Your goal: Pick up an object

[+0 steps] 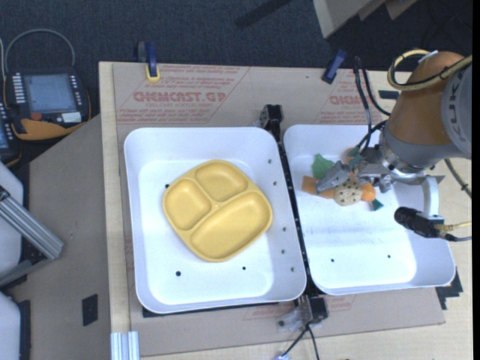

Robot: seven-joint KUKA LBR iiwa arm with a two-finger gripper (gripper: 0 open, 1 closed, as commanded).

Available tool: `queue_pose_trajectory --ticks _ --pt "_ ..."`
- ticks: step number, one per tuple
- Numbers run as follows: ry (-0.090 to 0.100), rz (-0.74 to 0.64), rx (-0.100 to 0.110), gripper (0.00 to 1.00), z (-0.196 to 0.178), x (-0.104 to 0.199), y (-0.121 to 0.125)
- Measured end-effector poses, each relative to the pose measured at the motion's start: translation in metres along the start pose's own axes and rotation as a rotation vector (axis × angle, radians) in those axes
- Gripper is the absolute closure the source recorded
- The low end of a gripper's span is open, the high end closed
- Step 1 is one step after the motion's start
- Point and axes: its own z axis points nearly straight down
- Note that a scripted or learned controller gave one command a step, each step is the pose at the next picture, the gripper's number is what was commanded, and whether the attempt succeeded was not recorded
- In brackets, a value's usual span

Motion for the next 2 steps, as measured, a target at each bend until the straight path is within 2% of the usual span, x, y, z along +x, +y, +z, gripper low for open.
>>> queue_pose_trajectory --ticks 1,2 --pt "-0.01 0.002 -0.014 0.0 0.0478 -0.0034 0.0023" --pt "-0.004 0.001 -0.011 1.0 0.0395 0.0 0.001"
